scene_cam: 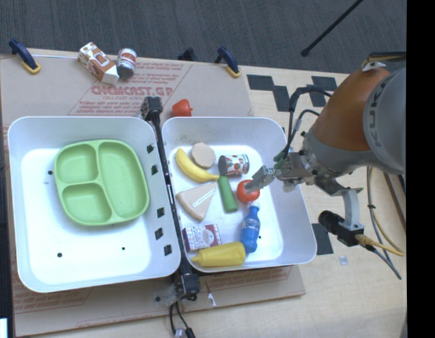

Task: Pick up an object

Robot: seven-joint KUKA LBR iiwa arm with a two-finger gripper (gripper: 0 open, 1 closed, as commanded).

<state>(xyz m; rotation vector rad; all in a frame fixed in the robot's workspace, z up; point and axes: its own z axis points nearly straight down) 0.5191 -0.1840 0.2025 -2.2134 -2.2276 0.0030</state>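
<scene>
The small round red plastic tomato sits in the right-hand shallow white bin, beside the green plastic cucumber (lying lengthwise); the grey gripper hovers touching-close at its upper right, grip state unreadable.

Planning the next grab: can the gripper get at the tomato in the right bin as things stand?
Probably yes. The gripper hangs right beside the tomato with nothing lying over it. The green stick and the blue bottle crowd it closely, so a clean grip may be awkward.
</scene>
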